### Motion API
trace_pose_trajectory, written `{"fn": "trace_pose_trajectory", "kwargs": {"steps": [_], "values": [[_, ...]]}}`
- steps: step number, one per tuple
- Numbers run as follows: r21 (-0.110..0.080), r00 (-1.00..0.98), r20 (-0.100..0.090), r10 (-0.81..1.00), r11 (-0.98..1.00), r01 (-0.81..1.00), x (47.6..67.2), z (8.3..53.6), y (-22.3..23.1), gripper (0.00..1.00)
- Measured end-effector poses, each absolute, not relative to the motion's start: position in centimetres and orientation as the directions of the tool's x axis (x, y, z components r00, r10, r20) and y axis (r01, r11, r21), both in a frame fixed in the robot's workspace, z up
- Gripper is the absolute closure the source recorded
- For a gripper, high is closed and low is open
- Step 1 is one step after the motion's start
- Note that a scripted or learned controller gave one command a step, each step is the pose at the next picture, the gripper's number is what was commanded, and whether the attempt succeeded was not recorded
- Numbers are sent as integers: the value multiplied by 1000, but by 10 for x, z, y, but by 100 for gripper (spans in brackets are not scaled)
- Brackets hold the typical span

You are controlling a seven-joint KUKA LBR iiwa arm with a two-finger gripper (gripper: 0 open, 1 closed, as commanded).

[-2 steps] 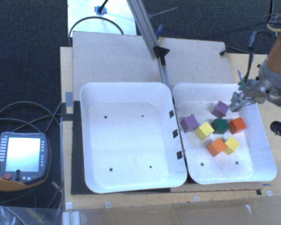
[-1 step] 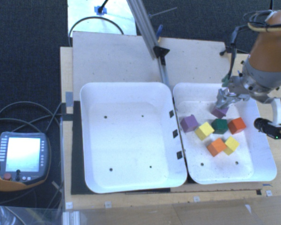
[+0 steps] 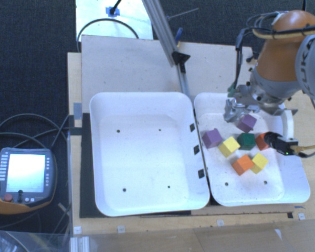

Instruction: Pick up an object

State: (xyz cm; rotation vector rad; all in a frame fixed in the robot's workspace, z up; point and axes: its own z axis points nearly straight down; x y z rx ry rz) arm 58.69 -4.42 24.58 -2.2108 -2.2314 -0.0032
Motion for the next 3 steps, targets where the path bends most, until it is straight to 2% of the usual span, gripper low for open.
{"fn": "trace_pose_trajectory", "kwargs": {"steps": [2, 3], "values": [[1, -10, 2, 1000, 10, 1000, 594, 230, 51, 100], [3, -11, 3, 1000, 11, 1000, 600, 239, 98, 100]]}}
